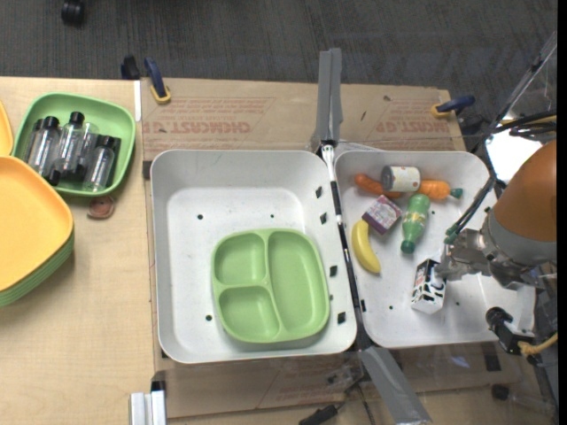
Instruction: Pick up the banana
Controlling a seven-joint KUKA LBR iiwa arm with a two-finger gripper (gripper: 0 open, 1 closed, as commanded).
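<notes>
The yellow banana (pixel 364 246) lies at the left side of the right bin (pixel 469 321), close to the wall between the two bins. It is curved and points toward the front of the bench. My gripper (pixel 454 262) hangs over the right part of that bin, well to the right of the banana. It sits right beside a black and white milk carton (pixel 428 287). The grey wrist with its orange band (pixel 534 195) stands above the bin's right rim.
Behind the banana are a purple box (pixel 383 213), a green bottle (pixel 414 220), two carrots (pixel 368 184), (pixel 436 189) and a white can (pixel 403 178). The left bin (pixel 177 237) holds a green divided plate (pixel 270 284). Yellow plates (pixel 31 233) and a green tray of bottles (pixel 75 144) sit far left.
</notes>
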